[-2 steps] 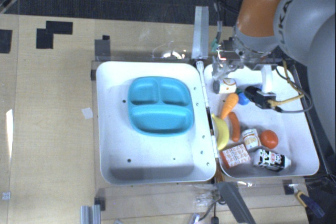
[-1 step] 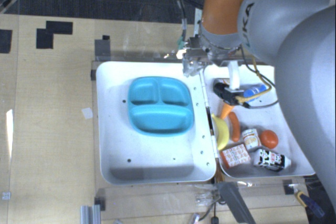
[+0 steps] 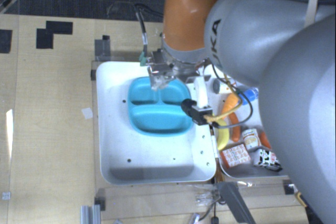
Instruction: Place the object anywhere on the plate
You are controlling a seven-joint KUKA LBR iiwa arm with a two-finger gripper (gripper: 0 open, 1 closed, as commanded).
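Hovering over the far part of the blue plate (image 3: 157,110) in the left bin (image 3: 113,128), the gripper (image 3: 160,80); can't tell fingers' state or any object between them. Right bin (image 3: 231,169) has a carrot (image 3: 229,105), banana (image 3: 223,136) & small packets.

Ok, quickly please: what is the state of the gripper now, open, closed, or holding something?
Gripper: above the blue plate in the left bin; open or shut cannot be told, and no object is seen in it.
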